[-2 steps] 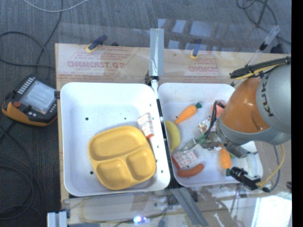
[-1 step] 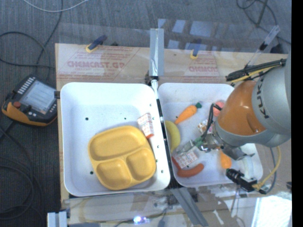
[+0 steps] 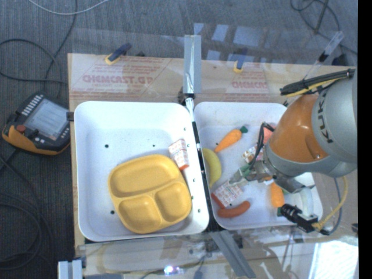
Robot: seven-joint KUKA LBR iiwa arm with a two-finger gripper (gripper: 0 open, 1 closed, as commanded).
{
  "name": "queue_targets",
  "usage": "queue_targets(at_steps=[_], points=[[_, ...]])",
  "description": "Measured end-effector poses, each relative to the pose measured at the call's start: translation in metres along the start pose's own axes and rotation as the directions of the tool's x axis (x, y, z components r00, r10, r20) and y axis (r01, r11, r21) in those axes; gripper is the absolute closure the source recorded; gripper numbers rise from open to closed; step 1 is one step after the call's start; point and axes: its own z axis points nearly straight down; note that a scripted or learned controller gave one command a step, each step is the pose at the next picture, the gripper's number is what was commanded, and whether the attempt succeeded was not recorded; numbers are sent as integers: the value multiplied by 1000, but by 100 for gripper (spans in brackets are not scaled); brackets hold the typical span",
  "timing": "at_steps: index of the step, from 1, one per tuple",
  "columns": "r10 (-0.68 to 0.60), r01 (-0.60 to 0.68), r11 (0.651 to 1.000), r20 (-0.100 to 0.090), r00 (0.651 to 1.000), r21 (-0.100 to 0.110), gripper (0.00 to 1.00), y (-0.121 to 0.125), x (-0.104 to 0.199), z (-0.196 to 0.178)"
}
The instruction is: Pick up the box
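The box is a small white carton with red print. It lies in the left bin, against the far right corner of a yellow divided plate and close to the wall between the bins. My gripper hangs low in the right bin, pointing left, well to the right of the box and across the dividing wall. Its tip is just above a red sausage and beside a yellow banana. The arm's orange band covers the right part of that bin.
An orange carrot lies at the back of the right bin. A second orange piece sits under the wrist. A teach pendant rests on the floor to the left of the bench.
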Motion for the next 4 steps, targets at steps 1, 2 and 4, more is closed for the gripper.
queue_targets(at_steps=[1, 2, 4], points=[[0, 0, 1000, -1, 1000, 4, 0, -1, 0, 2], [-35, 36, 999, -3, 999, 7, 0, -2, 5, 13], [-37, 37, 999, -10, 999, 37, 0, -13, -6, -9]])
